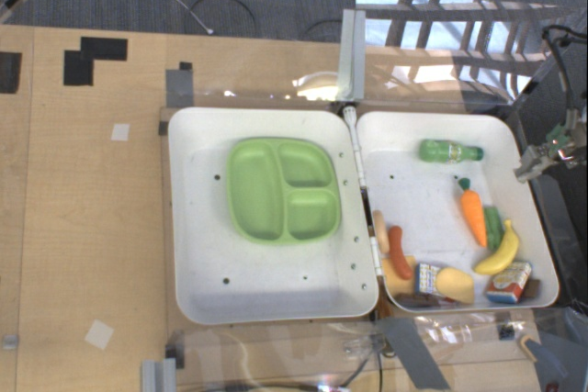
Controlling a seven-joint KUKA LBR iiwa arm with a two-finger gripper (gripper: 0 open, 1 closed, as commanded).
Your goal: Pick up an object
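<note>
Two white bins: the left bin (193,271) carries a pale green divided plate (281,189). The right bin (413,197) holds a green bottle (449,151) with a lighter label band, an orange carrot (473,216) with a green top, a dark green vegetable (494,226), a yellow banana (499,254), a red sausage (397,246), a small red-and-white carton (510,283), a blue-patterned packet (426,277), and a pale yellow lump (455,285), perhaps a lemon. The bench (83,225) is light wood with black square marks (92,57).
</note>
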